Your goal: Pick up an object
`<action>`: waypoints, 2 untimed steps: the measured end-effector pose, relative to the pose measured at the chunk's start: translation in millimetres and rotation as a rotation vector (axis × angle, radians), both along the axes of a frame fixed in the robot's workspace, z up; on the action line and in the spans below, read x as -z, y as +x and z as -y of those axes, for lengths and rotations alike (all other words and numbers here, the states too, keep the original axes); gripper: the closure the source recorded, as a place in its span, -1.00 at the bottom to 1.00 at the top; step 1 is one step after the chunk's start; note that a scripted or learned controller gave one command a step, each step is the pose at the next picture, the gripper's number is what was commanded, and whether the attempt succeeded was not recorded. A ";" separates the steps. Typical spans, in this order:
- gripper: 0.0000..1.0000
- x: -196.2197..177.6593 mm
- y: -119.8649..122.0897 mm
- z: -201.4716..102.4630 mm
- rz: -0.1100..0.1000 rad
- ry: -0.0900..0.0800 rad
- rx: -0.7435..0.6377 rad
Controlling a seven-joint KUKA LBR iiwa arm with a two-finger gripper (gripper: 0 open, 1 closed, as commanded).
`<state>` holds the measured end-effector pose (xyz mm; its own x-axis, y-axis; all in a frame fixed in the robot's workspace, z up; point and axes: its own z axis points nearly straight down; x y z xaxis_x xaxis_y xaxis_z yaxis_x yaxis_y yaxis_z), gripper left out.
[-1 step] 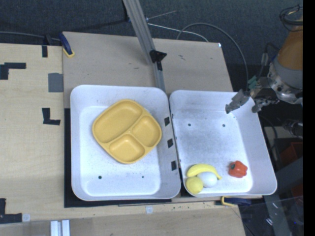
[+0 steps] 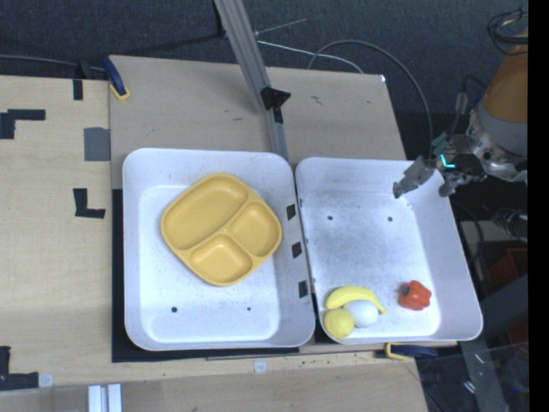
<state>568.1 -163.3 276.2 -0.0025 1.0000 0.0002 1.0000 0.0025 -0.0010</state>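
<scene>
gripper [image 2: 426, 177]: upper right of frame, fingers spread, holding nothing. banana [image 2: 353, 297], red pepper [image 2: 415, 294]: lower right, unpicked. pickup pending.

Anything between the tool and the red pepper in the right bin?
No. In the camera view, only bare speckled bin floor lies between the tool and the red pepper.

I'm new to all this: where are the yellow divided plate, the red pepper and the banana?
yellow divided plate [image 2: 221, 228]: camera view, central ridge.
red pepper [image 2: 415, 296]: camera view, its body.
banana [image 2: 352, 296]: camera view, mid-curve.
</scene>
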 end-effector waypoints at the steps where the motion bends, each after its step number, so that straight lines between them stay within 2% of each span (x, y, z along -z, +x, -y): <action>1: -1.00 51.1 -10.4 -2.6 -0.005 0.000 0.001; 2: -1.00 98.4 -18.2 0.9 -0.006 0.000 0.001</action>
